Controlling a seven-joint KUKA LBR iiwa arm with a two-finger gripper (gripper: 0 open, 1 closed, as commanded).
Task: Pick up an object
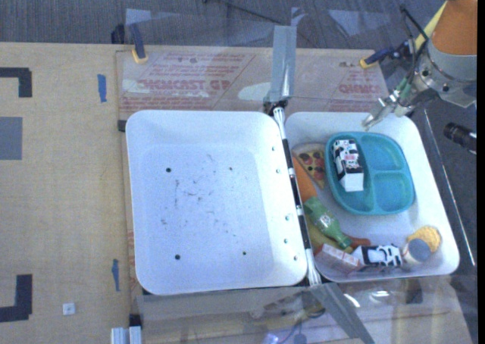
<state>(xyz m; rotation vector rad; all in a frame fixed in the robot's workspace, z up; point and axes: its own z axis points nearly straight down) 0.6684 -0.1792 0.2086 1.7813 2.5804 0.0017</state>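
The large shallow white plastic bin [144,138] at centre left holds only specks, so any pick must come from the second shallow white bin [443,255] at centre right. Going rightward there: one flat orange pizza-slice toy [310,162], one green plastic bottle [326,225], one pinkish packet [339,258], one teal divided plastic tray [383,187] carrying one small white box-like toy [348,164], one black-and-white toy car [381,255], one yellow round piece [429,238]. All look light and rigid; the bottle seems slippery, best pinched across its body. The gripper [377,116], upper right over the bin's rim, has slim fingers parted, holding nothing.
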